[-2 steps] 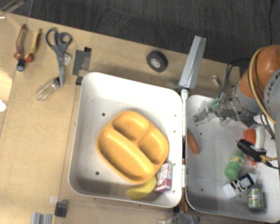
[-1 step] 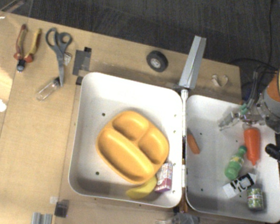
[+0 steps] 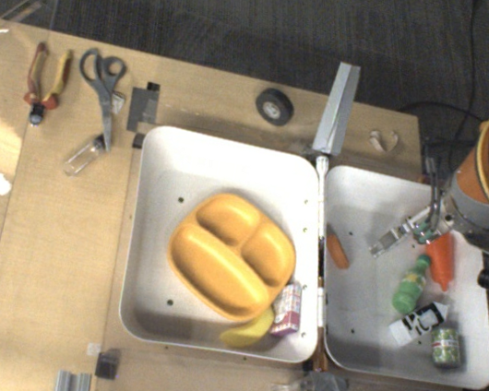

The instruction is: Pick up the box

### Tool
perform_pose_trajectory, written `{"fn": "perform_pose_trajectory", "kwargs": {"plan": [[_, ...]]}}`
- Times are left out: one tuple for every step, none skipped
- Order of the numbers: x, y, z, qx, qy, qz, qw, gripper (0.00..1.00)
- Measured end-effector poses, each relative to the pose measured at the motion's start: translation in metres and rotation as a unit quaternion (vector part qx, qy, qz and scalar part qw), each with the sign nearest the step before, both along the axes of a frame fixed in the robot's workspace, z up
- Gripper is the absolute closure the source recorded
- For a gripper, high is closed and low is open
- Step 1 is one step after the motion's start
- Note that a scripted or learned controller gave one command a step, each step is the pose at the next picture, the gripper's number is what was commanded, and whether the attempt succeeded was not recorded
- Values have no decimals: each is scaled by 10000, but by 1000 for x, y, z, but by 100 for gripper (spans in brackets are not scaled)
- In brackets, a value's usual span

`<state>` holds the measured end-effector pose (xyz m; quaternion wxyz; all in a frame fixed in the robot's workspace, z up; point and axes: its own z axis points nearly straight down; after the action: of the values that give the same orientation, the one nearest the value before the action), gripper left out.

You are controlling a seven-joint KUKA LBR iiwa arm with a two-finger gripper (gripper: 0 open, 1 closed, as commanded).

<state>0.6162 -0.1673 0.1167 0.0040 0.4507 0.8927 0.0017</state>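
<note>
A small pink and purple box (image 3: 288, 308) leans against the right wall of the left bin (image 3: 157, 221), beside a yellow banana (image 3: 249, 331). A second small box, white and black (image 3: 419, 320), lies in the right bin (image 3: 344, 329) near its front right. My gripper (image 3: 399, 234) hangs over the middle of the right bin, pointing down and to the left. It is above and left of the white and black box and touches neither box.
A large yellow-orange bun-shaped object (image 3: 232, 255) fills the middle of the left bin. The right bin also holds a green bottle (image 3: 411, 285), an orange carrot (image 3: 441, 260), a green can (image 3: 446, 347) and a small orange piece (image 3: 337, 250). Scissors (image 3: 104, 86) and pliers (image 3: 46, 80) lie on the bench.
</note>
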Motion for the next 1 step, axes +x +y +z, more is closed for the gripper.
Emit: {"fn": "perform_pose_trajectory", "kwargs": {"plan": [[27, 50, -29, -5, -11, 862, 9963, 0]]}}
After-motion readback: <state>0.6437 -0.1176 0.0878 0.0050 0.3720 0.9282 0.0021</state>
